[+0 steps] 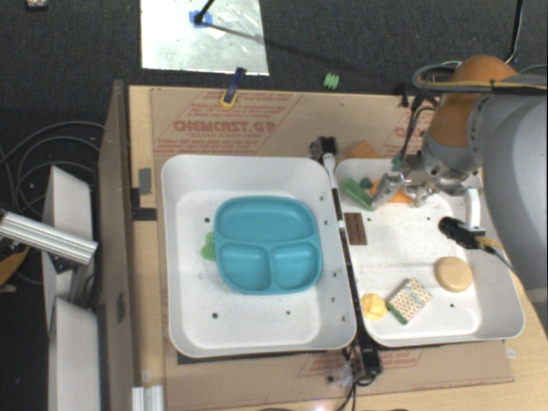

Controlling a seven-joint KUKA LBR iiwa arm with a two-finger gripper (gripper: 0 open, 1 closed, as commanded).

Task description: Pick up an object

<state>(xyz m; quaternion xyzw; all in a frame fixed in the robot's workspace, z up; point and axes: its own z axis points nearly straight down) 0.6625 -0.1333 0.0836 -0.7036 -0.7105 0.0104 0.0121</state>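
Orange object [399,195] lies just below the jaws [404,181]; their spread I cannot tell.

My 2 bins, left [184,255] and right [497,315], look like smooth white plastic with a faint sheen. The blue tray [267,244] is matt plastic. The board beneath [248,127] reads as dull brown cardboard. My arm's shell [514,144] is smooth grey. The round tan piece [453,273] looks matt.

arm [505,118]: cut off by my right frame edge
green piece [208,247]: mostly hidden under blue tray [267,243]
gripper [409,187]: finger state I can't read
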